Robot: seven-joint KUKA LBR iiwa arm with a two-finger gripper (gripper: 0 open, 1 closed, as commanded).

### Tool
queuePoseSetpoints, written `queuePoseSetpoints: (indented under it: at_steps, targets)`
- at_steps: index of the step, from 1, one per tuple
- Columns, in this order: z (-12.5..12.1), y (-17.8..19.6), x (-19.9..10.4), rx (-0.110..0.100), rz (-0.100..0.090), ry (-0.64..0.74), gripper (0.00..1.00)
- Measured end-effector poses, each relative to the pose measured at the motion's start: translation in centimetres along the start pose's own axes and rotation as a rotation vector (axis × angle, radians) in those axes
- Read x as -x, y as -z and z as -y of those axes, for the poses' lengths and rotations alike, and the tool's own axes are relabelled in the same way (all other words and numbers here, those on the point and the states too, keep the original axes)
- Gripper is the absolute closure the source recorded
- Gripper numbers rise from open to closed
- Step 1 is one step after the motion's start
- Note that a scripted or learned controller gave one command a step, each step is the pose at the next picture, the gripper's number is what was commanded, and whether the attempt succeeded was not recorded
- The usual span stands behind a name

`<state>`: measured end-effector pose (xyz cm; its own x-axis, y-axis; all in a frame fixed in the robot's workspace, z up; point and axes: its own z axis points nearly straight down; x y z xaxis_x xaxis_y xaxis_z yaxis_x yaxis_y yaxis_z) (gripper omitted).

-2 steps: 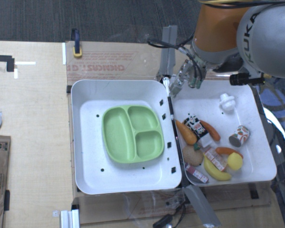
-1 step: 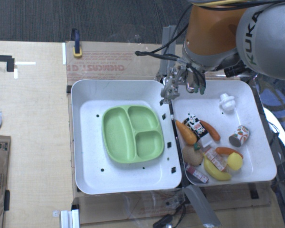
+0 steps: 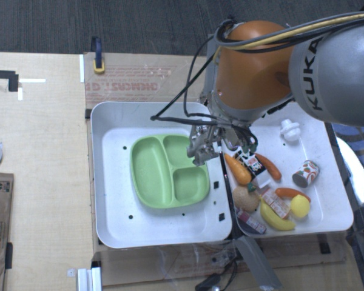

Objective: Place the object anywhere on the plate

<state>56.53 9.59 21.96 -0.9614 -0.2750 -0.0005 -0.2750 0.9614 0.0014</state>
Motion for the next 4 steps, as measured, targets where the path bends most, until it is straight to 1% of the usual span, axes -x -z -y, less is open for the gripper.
queuePoseSetpoints:
  at_steps: [1,2,3,4]
  targets:
    - [0.5,-2.8,1.2,0.001,0.0,0.429,1.0]
    - [-4.6,-6.8,2.3,0.001,0.001,0.542,1.0]
    - [-4.6,-6.8,2.4,0.001,0.001,0.541,0.0]
    - [-4.0,-5.4,7.5,0.0,0.005,0.597,0.0]
